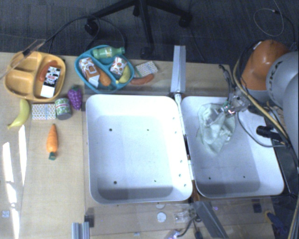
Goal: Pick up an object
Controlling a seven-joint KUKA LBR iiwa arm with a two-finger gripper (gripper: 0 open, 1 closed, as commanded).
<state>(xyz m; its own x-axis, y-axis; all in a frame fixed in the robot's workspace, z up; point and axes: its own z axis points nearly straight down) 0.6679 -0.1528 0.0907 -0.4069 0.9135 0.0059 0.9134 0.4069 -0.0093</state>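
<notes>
Two fingers (230, 110) I see pinched on the upper corner of a crumpled clear plastic bag (214, 127), which lies in the right bin (243, 182); the left bin (135, 182) sits beside it on the bench (46, 186).

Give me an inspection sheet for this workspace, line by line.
Surface: wooden bench with left bin and right bin side by side.
Job's things: crumpled cloth in right bin.
Clutter: toy food left of the bins: banana, carrot, grapes, can, yellow tray, blue tray.
Grippers: gripper at the cloth's upper edge; grip unclear.
Cables: black cables along the arm.
Surroundings: chair base on dark carpet.
</notes>
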